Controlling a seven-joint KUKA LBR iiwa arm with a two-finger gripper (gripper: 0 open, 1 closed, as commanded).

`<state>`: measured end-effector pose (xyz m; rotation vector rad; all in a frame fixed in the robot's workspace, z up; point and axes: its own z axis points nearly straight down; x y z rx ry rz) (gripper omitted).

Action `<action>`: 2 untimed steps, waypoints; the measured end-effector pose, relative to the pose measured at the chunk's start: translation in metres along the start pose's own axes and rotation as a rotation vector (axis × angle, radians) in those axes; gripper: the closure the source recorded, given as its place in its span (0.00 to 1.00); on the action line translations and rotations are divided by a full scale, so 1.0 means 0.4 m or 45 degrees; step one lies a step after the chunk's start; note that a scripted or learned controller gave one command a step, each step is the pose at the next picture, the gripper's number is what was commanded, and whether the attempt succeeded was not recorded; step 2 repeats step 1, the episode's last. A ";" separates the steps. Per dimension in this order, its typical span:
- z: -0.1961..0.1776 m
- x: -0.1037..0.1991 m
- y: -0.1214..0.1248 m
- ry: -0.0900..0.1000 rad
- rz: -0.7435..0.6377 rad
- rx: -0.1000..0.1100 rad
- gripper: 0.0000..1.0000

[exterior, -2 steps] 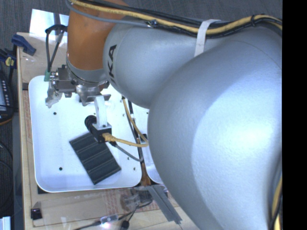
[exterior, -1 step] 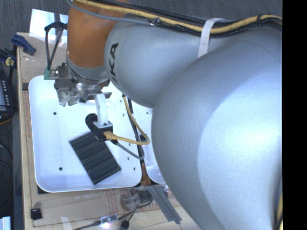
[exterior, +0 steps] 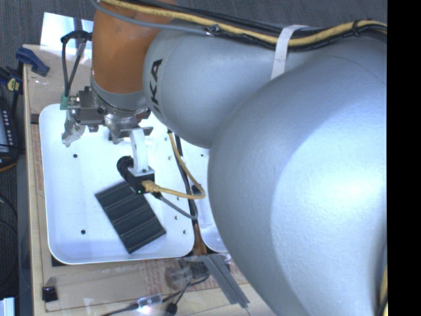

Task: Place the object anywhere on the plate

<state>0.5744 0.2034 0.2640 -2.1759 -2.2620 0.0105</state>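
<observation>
A dark grey ribbed rectangular slab (exterior: 129,217) lies flat and slanted on the floor of the left white bin (exterior: 56,196), near its front. My gripper (exterior: 92,135) hangs below the orange wrist band over the back of that bin, up and to the left of the slab and apart from it. Its two metal fingers (exterior: 68,134) stand open, with bare white bin floor between them. The big grey arm hides the right bin almost entirely.
The left bin's rim (exterior: 43,120) runs close by the gripper's left side. A wooden bench edge (exterior: 105,282) with loose cables and a metal bracket lies in front. Blue clamps and dark gear sit outside the bin at far left.
</observation>
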 end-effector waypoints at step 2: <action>-0.023 0.004 -0.001 -0.001 -0.012 0.002 1.00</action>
